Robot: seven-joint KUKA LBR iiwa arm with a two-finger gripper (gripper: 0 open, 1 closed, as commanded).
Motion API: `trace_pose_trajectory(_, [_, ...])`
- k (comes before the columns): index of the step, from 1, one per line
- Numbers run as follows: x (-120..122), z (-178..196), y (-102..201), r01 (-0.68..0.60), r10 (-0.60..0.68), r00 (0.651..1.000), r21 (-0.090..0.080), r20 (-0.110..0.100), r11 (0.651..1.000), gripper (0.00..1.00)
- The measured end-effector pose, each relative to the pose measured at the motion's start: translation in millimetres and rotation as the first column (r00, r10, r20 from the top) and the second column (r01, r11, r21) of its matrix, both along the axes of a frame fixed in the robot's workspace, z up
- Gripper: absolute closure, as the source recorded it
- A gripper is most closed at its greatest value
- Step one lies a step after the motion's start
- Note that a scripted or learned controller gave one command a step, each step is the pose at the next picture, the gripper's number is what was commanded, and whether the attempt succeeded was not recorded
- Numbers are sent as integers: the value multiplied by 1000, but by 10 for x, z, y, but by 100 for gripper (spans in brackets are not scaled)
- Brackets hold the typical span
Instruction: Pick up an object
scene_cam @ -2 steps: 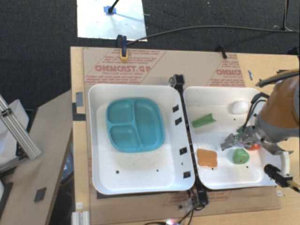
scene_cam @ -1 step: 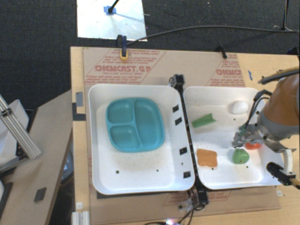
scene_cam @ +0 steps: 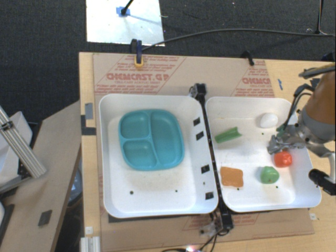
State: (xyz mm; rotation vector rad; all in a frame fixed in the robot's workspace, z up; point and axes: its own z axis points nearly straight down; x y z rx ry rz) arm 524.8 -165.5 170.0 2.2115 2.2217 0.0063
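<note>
Red and round, a small tomato-like toy (scene_cam: 283,159) lay toward three o'clock in the right bin (scene_cam: 310,198), with the gripper (scene_cam: 279,145) poised right over it, touching or nearly so. I judged the grasp step underway. Whether the fingers were apart, I couldn't tell. The arm (scene_cam: 320,114) leaned in from three o'clock, wrist angled downward. Next: closing squarely, then lifting.

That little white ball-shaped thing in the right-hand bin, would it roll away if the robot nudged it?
Probably. The white object looks rounded and smooth, so a nudge would likely send it rolling. It lies near the right bin's far wall, which might stop it. Its smooth surface may also slip between jaws.
</note>
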Motion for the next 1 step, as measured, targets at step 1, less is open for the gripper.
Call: trace_pose_trajectory(1, [36,458,62,-1,1,1000,0,-1,1000,100])
